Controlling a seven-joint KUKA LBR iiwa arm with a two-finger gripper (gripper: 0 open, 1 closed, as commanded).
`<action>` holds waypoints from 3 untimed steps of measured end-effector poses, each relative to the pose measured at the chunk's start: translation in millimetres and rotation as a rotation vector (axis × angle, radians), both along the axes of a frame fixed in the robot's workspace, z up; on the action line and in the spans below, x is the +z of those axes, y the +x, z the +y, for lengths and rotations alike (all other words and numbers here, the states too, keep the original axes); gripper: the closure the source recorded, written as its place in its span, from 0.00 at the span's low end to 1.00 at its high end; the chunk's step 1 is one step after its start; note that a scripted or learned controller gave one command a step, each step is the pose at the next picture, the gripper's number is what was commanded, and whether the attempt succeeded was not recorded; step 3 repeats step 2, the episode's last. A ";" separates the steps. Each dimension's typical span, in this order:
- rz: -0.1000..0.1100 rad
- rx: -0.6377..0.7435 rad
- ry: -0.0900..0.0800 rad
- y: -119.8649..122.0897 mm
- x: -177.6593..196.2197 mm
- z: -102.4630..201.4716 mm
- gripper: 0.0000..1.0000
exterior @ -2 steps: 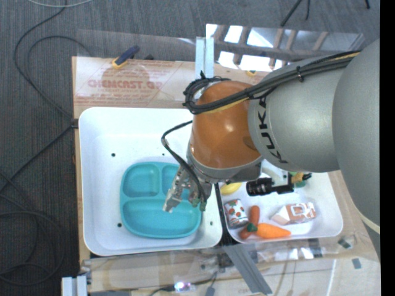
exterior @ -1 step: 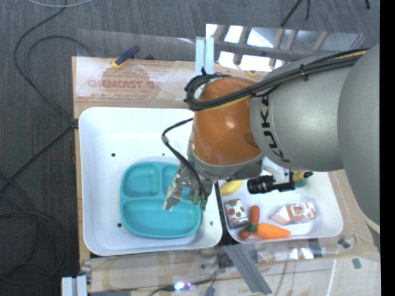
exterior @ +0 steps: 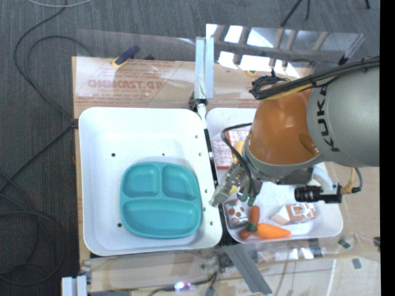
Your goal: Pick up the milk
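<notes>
A small white carton with orange-red print, which looks like the milk (exterior: 298, 213), lies on its side at the front right of the right bin (exterior: 330, 227). My gripper (exterior: 233, 189) hangs low over that bin's left side, close to the wall between the two bins and about a hand's width left of the carton. Nothing can be seen held in it. The orange wrist and grey arm cover the bin's middle and back.
Just below the gripper stands a small white box with red print (exterior: 234, 213). An orange carrot (exterior: 270, 231) and a red piece (exterior: 247, 234) lie at the front rim. A printed packet (exterior: 223, 145) lies at the back left. The left bin (exterior: 99, 134) holds a teal divided plate (exterior: 162, 199).
</notes>
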State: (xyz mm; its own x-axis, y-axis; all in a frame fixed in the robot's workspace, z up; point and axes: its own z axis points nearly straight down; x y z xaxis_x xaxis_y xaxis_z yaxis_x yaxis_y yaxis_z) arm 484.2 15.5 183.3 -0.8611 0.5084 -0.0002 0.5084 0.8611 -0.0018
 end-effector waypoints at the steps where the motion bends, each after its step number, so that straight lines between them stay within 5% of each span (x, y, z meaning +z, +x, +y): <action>1: -0.003 0.455 0.003 0.4 56.6 45.0 1.00; 2: -0.001 0.555 0.002 -0.2 65.4 82.4 1.00; 3: -0.001 0.555 0.002 -0.2 65.4 82.4 1.00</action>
